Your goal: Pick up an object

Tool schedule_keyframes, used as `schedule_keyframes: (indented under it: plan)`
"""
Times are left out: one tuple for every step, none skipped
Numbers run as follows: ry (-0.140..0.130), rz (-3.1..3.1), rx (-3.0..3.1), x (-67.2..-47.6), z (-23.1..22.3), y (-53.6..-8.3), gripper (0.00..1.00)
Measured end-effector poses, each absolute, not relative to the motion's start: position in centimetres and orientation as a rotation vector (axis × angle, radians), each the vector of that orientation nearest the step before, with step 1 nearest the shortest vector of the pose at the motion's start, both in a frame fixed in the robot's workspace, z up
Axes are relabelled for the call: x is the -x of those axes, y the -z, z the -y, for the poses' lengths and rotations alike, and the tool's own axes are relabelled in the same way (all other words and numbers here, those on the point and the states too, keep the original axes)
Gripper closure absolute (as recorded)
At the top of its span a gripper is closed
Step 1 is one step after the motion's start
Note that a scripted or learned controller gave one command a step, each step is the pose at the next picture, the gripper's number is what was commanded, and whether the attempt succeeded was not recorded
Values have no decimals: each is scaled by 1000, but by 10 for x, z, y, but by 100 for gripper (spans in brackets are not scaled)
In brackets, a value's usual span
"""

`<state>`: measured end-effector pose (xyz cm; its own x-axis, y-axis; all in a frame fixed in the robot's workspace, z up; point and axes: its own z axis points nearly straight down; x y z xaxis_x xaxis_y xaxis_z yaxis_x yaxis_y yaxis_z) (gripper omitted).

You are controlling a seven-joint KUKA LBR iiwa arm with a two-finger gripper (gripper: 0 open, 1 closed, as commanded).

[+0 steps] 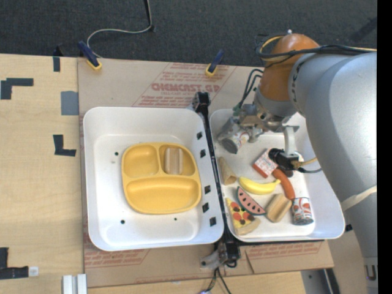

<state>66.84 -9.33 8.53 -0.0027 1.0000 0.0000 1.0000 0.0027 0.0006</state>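
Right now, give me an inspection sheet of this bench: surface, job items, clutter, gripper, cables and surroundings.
Surface: two white bins side by side, left bin and right bin, on a cardboard sheet.
Job's things: in the right bin, banana, watermelon slice, pizza slice, small can, hot dog, bread roll, red-and-white box.
Clutter: yellow divided plate in the left bin, with a tan piece in its upper right compartment.
Gripper: gripper low over the right bin's upper left part; its state is not readable.
Cables: black cable across the dark floor; wires at the wrist.
Surroundings: blue-and-yellow clamps on the cardboard's far edge.
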Motion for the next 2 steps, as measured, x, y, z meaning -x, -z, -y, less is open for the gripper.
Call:
schedule_keyframes:
  plan:
    - [-2,-2223,-2215,-669,94,-96,100]
    - [-2,-2222,-2219,-610,86,-196,100]
